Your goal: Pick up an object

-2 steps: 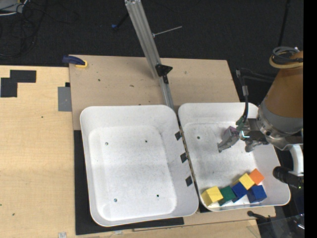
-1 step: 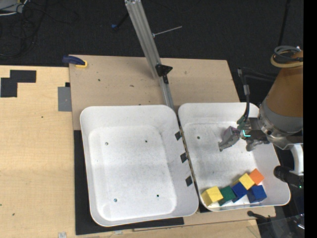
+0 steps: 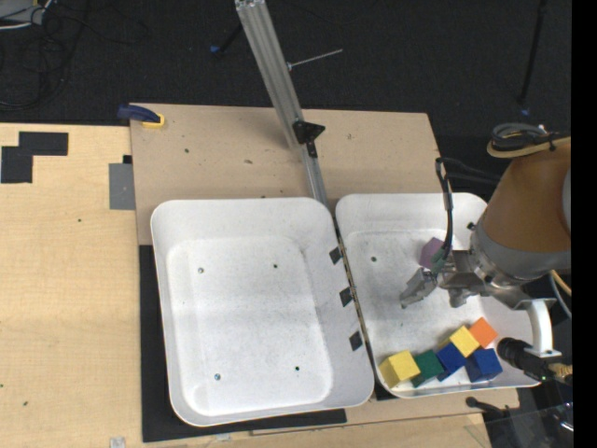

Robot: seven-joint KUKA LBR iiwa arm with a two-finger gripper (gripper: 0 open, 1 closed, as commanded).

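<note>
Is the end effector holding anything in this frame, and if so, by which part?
It cannot be told. The end effector is low in the right white bin, beside a small purple object, but nothing is visibly between its fingers.

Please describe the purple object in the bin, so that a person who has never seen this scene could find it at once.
Look at the right bin of the two white bins. The purple object lies near the bin's middle, right beside the gripper and away from the front edge. The other blocks, yellow block among them, crowd the front corner; this one is alone and the only purple thing.
</note>
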